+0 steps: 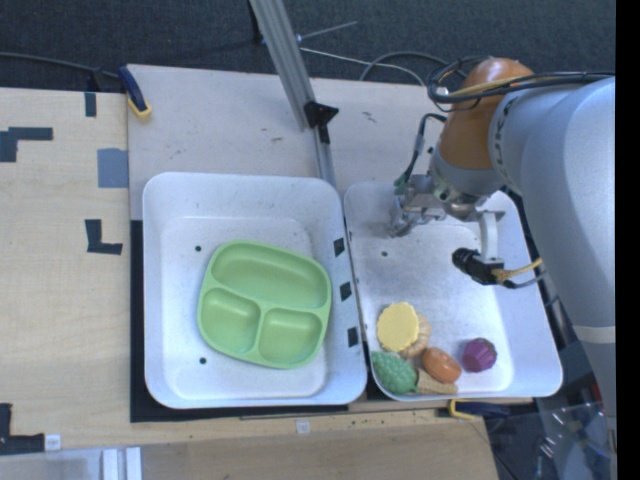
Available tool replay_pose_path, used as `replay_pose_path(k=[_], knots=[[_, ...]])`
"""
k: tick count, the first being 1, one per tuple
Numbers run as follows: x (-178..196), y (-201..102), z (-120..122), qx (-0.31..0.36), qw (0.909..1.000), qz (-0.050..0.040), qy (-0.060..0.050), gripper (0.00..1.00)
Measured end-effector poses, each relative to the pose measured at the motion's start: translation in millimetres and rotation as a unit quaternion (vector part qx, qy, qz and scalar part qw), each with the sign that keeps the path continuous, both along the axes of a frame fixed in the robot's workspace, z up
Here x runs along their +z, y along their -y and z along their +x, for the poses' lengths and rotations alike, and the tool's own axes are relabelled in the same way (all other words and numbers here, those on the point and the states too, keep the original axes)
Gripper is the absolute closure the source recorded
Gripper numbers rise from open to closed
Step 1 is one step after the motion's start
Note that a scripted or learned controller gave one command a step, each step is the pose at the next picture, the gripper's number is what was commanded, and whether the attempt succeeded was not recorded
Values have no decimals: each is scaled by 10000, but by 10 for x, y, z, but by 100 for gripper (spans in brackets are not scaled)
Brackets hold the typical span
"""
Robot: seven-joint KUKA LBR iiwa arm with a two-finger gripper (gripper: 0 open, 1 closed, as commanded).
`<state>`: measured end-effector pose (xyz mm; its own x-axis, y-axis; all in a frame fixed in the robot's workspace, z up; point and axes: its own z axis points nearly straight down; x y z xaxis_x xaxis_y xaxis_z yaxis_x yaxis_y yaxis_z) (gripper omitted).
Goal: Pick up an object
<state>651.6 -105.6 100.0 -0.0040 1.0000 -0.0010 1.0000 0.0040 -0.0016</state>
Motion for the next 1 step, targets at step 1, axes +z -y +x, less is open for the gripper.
replay_pose_path(k=[1], knots=[[536, -114, 25, -4, 10000, 7, 30, 100]])
